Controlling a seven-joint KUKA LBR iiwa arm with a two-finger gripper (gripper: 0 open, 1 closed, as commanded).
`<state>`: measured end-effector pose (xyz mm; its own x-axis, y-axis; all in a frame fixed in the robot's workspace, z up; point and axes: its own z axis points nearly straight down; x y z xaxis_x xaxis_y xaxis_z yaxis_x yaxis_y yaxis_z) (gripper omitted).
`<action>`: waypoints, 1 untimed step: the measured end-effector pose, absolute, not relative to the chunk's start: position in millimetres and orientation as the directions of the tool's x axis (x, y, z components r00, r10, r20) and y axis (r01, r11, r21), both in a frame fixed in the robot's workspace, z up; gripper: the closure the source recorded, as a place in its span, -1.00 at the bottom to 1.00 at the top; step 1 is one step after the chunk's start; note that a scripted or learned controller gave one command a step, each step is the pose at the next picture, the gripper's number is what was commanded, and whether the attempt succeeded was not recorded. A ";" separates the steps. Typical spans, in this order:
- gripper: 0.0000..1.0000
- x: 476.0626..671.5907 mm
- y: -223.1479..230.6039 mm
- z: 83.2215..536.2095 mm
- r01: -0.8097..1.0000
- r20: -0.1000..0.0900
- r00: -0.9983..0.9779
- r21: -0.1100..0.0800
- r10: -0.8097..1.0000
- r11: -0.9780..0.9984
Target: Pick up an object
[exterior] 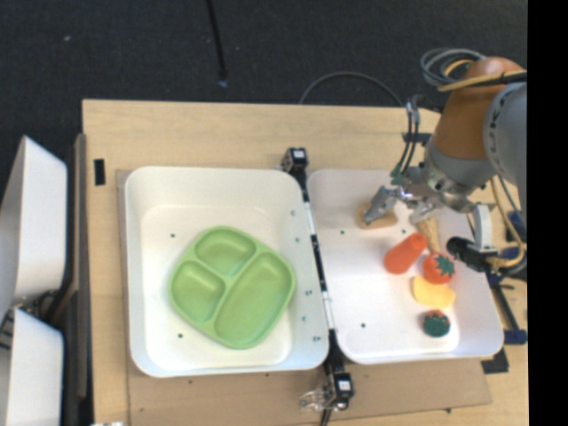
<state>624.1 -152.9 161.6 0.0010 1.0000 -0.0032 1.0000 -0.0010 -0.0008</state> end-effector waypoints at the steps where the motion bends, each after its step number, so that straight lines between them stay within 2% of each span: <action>1: -1.00 627.5 -154.2 99.3 1.000 -0.003 0.003 -0.003 1.000 -0.003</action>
